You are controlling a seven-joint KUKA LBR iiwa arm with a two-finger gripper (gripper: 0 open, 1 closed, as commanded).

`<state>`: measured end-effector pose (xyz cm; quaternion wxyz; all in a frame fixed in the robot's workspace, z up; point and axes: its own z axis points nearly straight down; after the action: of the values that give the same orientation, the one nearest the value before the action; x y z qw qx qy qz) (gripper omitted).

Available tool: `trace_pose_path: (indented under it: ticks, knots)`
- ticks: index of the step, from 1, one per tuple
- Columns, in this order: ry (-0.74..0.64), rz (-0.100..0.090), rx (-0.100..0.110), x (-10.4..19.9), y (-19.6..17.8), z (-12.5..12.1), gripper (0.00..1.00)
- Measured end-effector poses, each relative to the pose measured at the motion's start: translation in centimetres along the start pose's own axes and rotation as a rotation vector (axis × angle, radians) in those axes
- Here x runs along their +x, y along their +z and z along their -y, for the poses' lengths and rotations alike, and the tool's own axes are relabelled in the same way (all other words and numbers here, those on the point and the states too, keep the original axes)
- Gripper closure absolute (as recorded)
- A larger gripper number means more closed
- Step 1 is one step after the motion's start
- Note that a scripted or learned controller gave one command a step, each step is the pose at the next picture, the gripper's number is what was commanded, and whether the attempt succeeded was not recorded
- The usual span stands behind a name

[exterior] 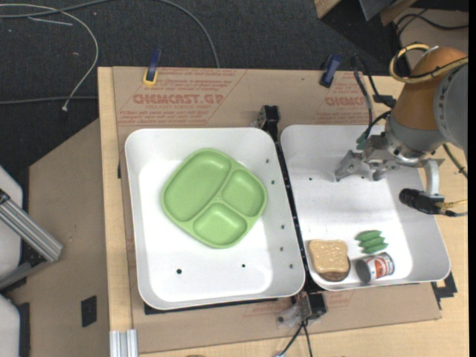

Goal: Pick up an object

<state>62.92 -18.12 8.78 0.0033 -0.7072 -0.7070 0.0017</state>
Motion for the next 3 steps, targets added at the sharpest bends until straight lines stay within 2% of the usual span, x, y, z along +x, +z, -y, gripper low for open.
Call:
trace_pose_path:
  ticks: [1,2,3]
  knots:
    - [0.0,0.001,-0.009,0.0,-1.6,-0.3,1.0]
    - [-0.002,0.004,-0.014,0.1,-6.7,-1.4,1.0]
    - [-0.002,0.004,-0.016,0.5,-13.0,-0.9,1.0]
